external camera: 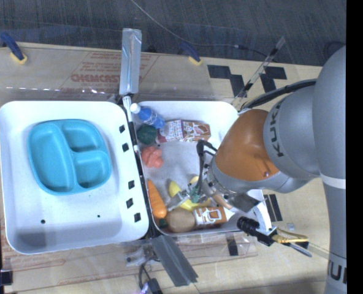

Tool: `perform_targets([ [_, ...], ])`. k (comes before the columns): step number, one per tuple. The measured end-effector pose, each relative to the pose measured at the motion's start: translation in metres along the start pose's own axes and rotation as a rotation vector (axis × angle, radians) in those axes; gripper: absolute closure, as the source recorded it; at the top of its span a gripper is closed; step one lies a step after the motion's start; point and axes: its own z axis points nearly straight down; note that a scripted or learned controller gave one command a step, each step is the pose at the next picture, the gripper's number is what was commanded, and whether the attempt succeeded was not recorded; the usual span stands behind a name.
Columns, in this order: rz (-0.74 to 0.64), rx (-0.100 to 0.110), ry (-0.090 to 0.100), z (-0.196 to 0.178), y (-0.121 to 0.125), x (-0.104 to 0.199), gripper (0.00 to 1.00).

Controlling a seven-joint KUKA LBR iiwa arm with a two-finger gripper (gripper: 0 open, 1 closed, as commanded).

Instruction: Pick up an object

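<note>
Leftmost, saw the left bin (10, 182) with only a blue divided tray (71, 155) in it, well apart from the work. Further right, in the right bin (221, 110), found the clutter. Noted a carrot (157, 199) just beside the dividing wall, long axis running up and down the view, thick end lowermost. Judged the likeliest target to be the small yellow piece (174, 188) just beside it; too small to give its axis or heading. Then found the gripper (200, 192) low among these things, close to the yellow piece, under the orange band (246, 152). Could not tell whether open or closed, and saw nothing held. Judged the step to be the reach — not yet a lift. Next called for a sure closing on one thing, then a straight rise.
</note>
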Motion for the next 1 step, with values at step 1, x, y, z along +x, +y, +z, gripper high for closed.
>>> perform_targets([
  [1,-0.005,-0.001,0.0,-0.0097,0.0013,-0.0001,1.0],
])
